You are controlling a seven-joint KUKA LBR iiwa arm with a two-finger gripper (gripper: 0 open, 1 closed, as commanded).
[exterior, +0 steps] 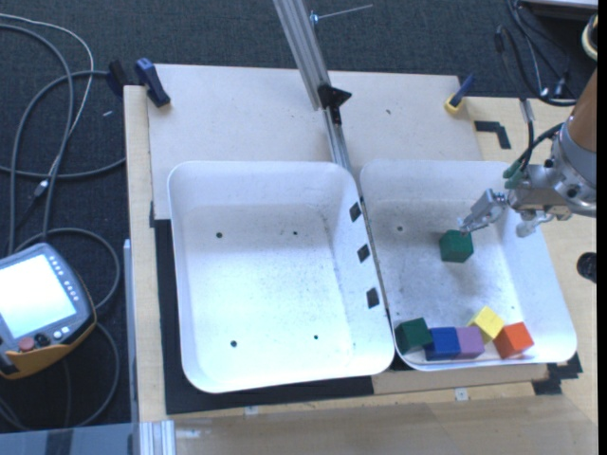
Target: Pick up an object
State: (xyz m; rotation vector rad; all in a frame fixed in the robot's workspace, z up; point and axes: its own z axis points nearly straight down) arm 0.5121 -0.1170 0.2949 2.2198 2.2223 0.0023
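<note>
In the right bin [531,282], a green cube [456,245] lies apart from the others near the middle. My gripper [501,222] hovers over the bin's back right part, open, with one finger [477,217] just above and right of the green cube and the other finger [527,226] near the bin's right wall. Nothing sits between the fingers. Along the bin's front edge lie a dark green cube [412,334], a blue cube [442,342], a purple cube [470,341], a yellow cube [488,321] and an orange cube [513,339].
The left bin [190,254] stands beside the right one, its floor speckled with dark dots. A slanted metal rail [302,45] runs down to the seam between the bins. A teach pendant [38,301] and cables lie on the floor at the left.
</note>
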